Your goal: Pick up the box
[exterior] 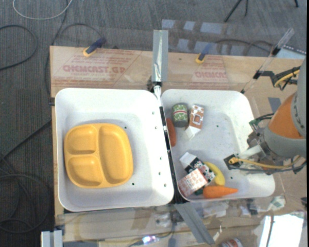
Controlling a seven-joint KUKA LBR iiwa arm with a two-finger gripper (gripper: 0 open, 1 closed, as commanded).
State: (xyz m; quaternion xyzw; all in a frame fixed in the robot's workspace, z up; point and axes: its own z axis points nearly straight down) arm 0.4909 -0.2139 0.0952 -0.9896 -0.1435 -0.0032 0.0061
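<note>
Sitting in the right bin (232,101), the box (197,116) looks ungripped.

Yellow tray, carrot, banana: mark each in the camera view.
yellow tray (99,156): camera view, middle, where its dividers meet.
carrot (220,192): camera view, middle of its body.
banana (218,174): camera view, middle of its curve.

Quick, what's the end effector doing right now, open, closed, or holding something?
End effector: cannot be told; it sits over the right bin near its right edge.
</note>
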